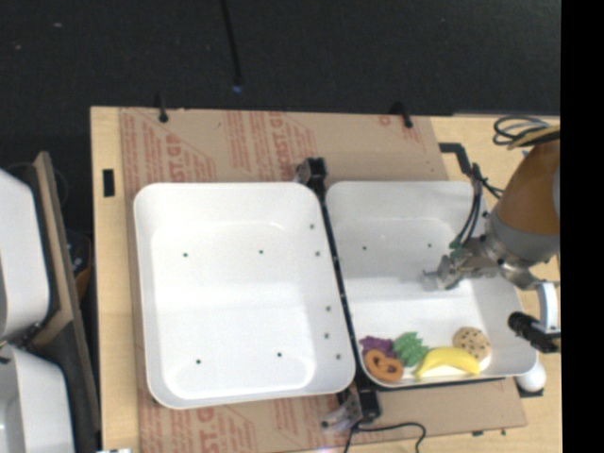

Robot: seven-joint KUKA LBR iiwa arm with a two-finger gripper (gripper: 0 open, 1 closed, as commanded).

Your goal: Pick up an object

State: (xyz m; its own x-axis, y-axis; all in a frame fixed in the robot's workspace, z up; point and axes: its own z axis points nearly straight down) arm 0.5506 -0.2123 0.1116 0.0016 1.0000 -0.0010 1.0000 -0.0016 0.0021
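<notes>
Two shallow white bins sit side by side on your bench: the left bin (231, 291) and the right bin (396, 225). Everything you could pick lies in a row along the near wall of the right bin. From left to right you have a bunch of purple grapes (377, 345), an orange pretzel (383, 367) just near of the grapes, a green leafy piece (411, 348), a yellow banana (447, 361) and a tan cookie (471, 343). They crowd together, most of them touching or nearly so.

Your gripper (444, 276) hangs low over the middle of the right bin, toward its right side, well apart from the row and on its far side. Nothing can be seen in its grasp; how wide it stands cannot be told at this size.

Judged by their look, these are small toy foods: light, stiff, smooth and likely slippery, not fragile. The banana offers you the best hold: close across its narrow middle, where the sides run nearly parallel. The cookie is flat and rounded, so it may squirt out unless taken across its edges. The near wall leaves little room for a finger behind the pretzel.
</notes>
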